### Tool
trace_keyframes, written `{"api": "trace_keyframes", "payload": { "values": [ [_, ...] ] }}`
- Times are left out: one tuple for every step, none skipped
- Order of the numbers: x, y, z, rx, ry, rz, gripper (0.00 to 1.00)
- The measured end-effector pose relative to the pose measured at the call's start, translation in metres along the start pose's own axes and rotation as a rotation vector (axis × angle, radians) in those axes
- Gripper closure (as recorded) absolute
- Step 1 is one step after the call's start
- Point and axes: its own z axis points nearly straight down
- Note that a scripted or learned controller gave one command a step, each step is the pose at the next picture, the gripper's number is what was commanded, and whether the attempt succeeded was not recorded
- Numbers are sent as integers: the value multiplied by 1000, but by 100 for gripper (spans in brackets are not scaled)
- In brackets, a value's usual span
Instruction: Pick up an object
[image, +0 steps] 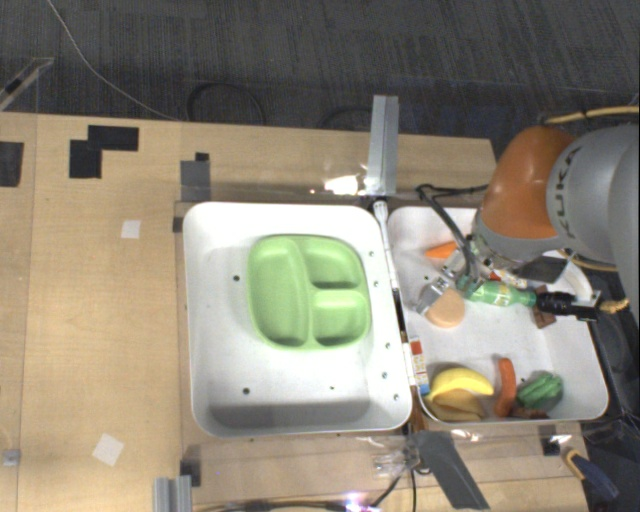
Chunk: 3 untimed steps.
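At the near edge of the right bin (590, 395) lay a yellow banana-like toy (460, 386), a red sausage-shaped piece (506, 382) and a dark green item (541, 389), all close together. Farther in, a tan round object (446, 311) sat just beside the gripper (440, 290), with a green bottle (497, 295) lying next to it and an orange piece (441, 251) beyond. Whether the claw was released or clenched could not be told. The left bin (215, 330) held a green divided plate (306, 290).
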Motion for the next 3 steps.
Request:
{"api": "trace_keyframes", "payload": {
  "values": [
    [19,-36,-2,0,-1,-42,0],
    [-29,20,1,8,12,-215,0],
    [-34,25,-14,-3,-11,-220,100]
  ]
}}
